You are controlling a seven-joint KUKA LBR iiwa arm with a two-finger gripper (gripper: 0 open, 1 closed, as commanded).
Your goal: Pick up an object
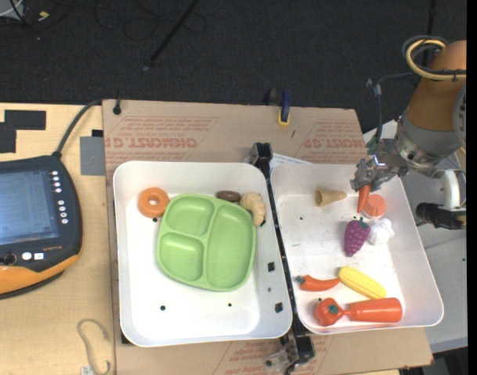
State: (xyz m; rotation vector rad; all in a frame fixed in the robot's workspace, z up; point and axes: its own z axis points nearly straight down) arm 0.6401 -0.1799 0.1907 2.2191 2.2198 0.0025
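My gripper (368, 180) hangs over the far right part of the right bin (425, 283), at the end of the grey arm with its orange band. Directly below it, touching or nearly touching, is a small orange-red toy (372, 204). Whether that toy is gripped is not clear from this angle. Nearby lie a tan cone (329, 197), purple grapes (355, 237) and a small white piece (382, 231). Toward the front of the bin are a red chili (319, 283), a yellow corn cob (361, 282), a red tomato-like toy (329, 312) and an orange carrot (375, 310).
The left bin (137, 287) holds a green divided plate (206, 241), an orange donut (153, 201), a brown piece (229, 196) and a tan croissant (254, 206). A black rail (271, 233) runs between the bins. A control tablet (27, 221) lies at the far left.
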